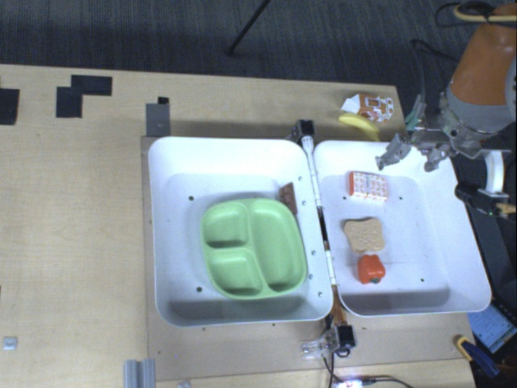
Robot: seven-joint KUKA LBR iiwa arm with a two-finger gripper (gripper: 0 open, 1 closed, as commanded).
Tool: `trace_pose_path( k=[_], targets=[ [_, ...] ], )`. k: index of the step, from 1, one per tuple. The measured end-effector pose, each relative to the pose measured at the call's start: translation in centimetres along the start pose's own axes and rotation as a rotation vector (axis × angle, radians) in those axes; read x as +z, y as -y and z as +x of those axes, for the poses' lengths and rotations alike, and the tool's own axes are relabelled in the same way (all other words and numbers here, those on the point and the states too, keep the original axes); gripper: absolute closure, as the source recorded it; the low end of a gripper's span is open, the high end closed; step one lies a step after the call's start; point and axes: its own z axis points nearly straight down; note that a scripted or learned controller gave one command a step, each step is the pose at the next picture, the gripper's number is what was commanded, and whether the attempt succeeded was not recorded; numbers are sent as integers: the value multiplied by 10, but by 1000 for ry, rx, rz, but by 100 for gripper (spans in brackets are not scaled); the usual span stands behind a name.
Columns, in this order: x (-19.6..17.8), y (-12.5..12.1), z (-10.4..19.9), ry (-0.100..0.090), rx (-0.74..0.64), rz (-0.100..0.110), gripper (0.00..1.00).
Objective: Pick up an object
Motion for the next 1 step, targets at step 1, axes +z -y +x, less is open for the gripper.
trace_pose_path(
  k=[1],
  targets=[
    [136, -43, -7, -1, -1, 4, 0]
  ],
)
